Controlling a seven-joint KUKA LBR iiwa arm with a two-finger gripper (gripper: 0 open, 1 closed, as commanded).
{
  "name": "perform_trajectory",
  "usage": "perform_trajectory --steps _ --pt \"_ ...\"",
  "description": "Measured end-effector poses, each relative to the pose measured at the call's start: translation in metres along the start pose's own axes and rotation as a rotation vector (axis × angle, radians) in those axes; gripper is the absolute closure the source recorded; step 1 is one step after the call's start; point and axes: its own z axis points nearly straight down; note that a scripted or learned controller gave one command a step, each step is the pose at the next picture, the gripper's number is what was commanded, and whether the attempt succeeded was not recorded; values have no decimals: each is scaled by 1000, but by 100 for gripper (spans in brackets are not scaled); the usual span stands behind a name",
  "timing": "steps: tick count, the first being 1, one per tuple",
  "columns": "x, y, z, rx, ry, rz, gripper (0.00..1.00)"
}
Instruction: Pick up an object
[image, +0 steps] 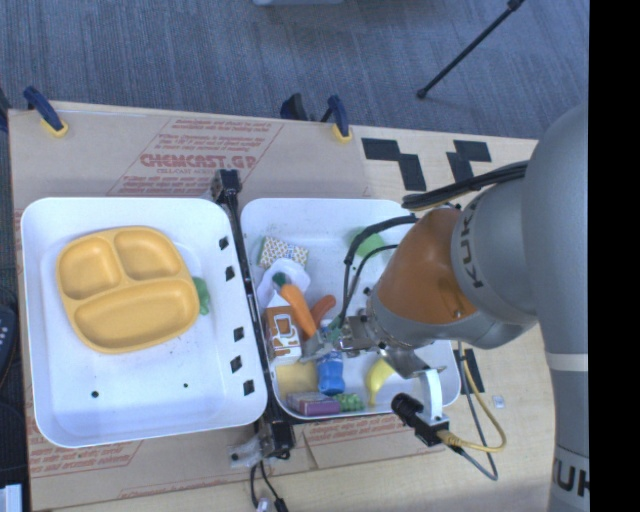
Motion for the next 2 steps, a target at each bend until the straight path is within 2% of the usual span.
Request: perform_trajectory --steps 1,2 --pt "1 0 -10 2 1 -6 100" --pt "46 47 -153 -2 -1 -129 100"
